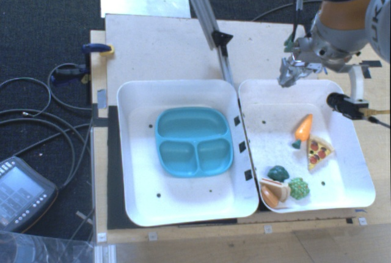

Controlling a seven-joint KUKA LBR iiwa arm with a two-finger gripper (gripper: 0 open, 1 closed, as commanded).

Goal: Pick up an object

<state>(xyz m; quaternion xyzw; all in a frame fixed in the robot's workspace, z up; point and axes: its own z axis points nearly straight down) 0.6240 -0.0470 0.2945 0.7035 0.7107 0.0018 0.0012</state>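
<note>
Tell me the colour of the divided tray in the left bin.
The divided tray is light blue, a turquoise shade, seen clearly in the camera view.

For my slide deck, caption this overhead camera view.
Grey end effector above right white bin of toy food; blue divided plastic tray in left.

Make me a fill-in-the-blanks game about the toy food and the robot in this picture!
1. The blue divided tray lies in the ____ bin.
2. The pizza slice lies in the right bin, just below the orange ____.
3. The gripper hangs over the ____ edge of the right bin.
4. The blue tray has ____ compartments.

Missing words: left; carrot; far; three
</note>
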